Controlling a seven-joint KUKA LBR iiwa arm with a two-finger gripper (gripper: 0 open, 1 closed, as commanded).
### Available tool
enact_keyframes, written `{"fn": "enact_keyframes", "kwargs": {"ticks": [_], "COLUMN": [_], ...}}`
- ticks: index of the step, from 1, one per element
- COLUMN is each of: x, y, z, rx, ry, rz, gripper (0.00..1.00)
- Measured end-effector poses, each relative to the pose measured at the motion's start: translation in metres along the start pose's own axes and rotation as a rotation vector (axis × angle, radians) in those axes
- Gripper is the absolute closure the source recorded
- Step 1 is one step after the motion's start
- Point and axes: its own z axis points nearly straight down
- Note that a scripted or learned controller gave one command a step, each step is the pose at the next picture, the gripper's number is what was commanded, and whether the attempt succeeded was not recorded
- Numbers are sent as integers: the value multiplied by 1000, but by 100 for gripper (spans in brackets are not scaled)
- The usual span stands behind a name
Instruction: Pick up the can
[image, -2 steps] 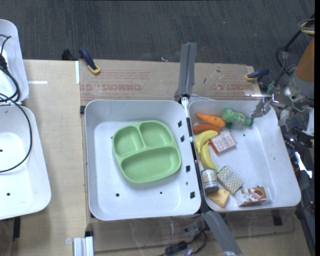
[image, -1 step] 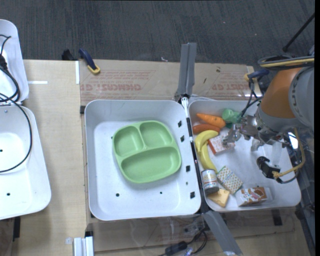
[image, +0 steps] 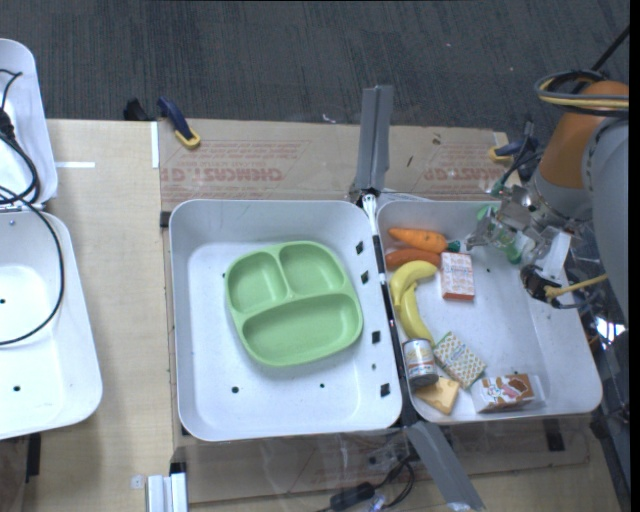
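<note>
one small can (image: 420, 361) is what we must pick, and it lies on its side in the right bin (image: 560, 350), close to the wall that divides the two bins, near the front. its lower end touches or almost touches a yellow wedge (image: 440, 394), a patterned packet (image: 459, 357) lies just beside it on the right, and the tip of the banana (image: 408, 298) ends just above it. we judge the can to be stiff metal, light or of middle weight, with a smooth label that may slip; because it is round and lying down, it can roll away when one finger pushes it first. we think the best hold is across the middle of its body, with the fingers on the two curved sides, but the wall leaves little room on the left. the gripper (image: 510, 232) hangs over the far part of the right bin, well apart from the can; whether it is open or closed, we cannot tell. the left bin (image: 200, 380) holds a green plate (image: 293, 302).
</note>
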Motion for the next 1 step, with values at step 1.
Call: {"fn": "enact_keyframes", "kwargs": {"ticks": [1], "x": [-11], "y": [15], "z": [-60], "rx": [-1], "ry": [0], "rz": [125], "gripper": [0]}}
